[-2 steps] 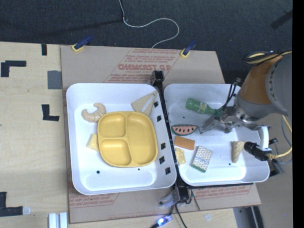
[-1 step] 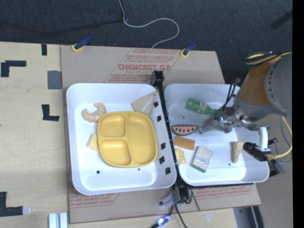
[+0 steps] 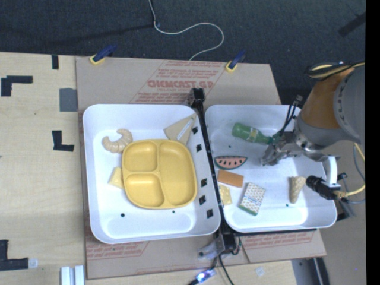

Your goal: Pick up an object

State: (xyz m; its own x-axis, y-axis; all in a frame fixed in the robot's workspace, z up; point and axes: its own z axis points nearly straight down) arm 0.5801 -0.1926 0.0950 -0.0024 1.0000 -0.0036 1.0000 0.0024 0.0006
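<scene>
- Jaws: cannot tell open or shut; gripper [image 3: 272,155] sits low in the right bin [image 3: 270,219].
- Step, likely: reaching toward the green bottle [image 3: 250,133].
- Next: close squarely on it, then lift.

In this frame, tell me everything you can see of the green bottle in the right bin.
The green bottle lies on its side on the floor of the right bin, near that bin's far wall. It looks like glossy plastic, with a darker green body toward the left and a paler, narrower end pointing right toward the gripper, which is just beside that end. The watermelon slice lies nearer the camera, apart from it. No label can be made out.
</scene>
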